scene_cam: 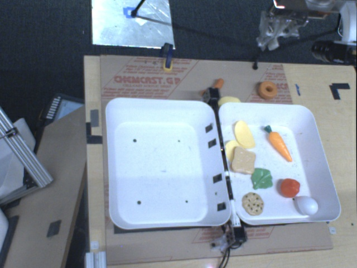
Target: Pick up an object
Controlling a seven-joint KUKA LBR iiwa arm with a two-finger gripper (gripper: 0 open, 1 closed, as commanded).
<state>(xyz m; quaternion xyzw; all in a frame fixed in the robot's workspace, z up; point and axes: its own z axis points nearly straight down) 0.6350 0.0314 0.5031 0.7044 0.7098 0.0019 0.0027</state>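
While the pincer (273,35) hangs high off the bench, grip state impossible to tell, pickable stock sits well below it in the right bin (321,144): carrot (278,143), tomato (289,187), egg (306,205), cookie (253,203), bread (243,160), presumably gathered there for picking.

Glossy white plastic bins (312,121), matt cardboard underlay (234,74)

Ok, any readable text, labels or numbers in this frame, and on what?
"CHEMCAST GP": my best reading of the red print on the brown board behind the bins; the letters are blurred.
More red print on the board's front edge: too small to read.
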